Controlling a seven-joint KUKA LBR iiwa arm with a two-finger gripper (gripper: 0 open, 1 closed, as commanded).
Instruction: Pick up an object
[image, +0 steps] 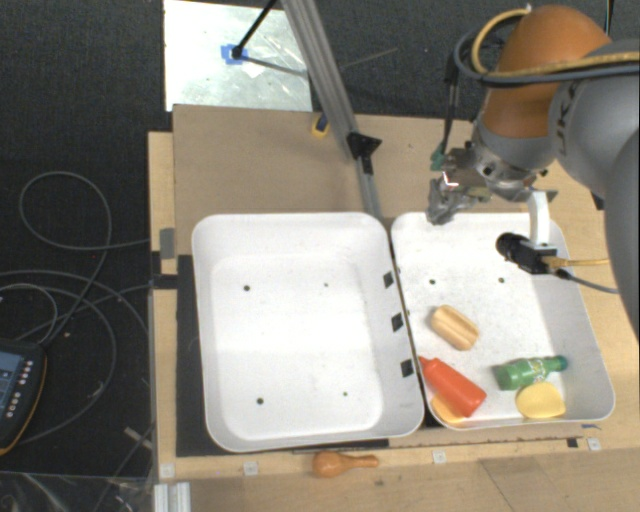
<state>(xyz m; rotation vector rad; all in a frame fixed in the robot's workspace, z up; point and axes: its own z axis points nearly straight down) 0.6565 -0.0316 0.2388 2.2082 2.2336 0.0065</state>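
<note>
The gripper (441, 212) hangs over the far edge of the right bin (590, 340); whether it is open or closed cannot be told. Nothing shows in its grasp. The tan roll (454, 327), orange-red piece (453, 386), green bottle (528, 371) and yellow piece (541, 401) lie well apart from it, toward the bin's near end.

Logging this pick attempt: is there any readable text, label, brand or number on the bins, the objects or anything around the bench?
None can be read.
Green bottle in the right bin: no label legible.
Handheld pendant on the floor at the left edge: its screen glows, but the content is too small and blurred to read.
</note>
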